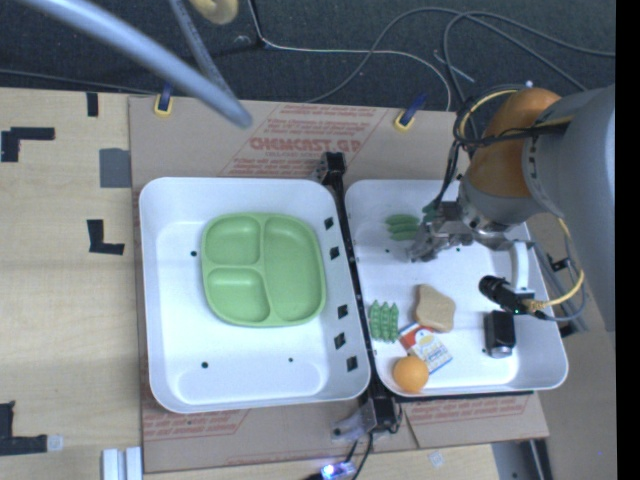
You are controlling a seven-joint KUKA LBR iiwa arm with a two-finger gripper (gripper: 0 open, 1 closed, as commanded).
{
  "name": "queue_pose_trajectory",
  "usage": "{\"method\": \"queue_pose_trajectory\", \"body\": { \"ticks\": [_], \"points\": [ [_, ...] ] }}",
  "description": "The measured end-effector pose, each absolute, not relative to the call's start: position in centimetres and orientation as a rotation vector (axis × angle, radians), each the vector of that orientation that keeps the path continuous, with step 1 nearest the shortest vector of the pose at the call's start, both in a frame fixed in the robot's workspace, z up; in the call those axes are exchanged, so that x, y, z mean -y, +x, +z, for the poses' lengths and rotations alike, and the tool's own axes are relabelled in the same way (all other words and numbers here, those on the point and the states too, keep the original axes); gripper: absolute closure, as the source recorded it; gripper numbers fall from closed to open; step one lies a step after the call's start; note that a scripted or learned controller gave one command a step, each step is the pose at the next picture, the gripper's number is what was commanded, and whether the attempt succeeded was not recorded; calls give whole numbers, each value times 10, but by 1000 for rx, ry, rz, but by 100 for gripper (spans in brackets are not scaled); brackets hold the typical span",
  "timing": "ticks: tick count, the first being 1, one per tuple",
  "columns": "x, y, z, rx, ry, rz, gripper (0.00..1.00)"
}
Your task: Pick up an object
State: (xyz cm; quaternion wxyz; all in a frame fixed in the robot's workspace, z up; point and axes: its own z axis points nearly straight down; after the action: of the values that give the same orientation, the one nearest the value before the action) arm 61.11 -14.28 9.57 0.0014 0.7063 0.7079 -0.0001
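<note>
Gripper [425,245] hangs low in the right bin [540,373] – beside the green item [402,227], likely its target – grip state unclear

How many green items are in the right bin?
2. One green item lies near the bin's upper left, just beside the gripper. The other, a ridged green piece, sits by the left wall, lower down. The arm may hide more.

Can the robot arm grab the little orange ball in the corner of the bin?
Probably yes. The orange ball sits in the right bin, the one the gripper is over. Nothing lies on top of it, but the red and white packet and the bin's wall crowd it.
</note>
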Motion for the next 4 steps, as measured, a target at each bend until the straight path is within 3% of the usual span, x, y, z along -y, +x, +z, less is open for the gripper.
{"method": "queue_pose_trajectory", "body": {
  "ticks": [2,4],
  "points": [
    [138,607,208,-2223,2219,2,100],
    [20,623,210,-2230,2216,-2,100]
  ]
}}
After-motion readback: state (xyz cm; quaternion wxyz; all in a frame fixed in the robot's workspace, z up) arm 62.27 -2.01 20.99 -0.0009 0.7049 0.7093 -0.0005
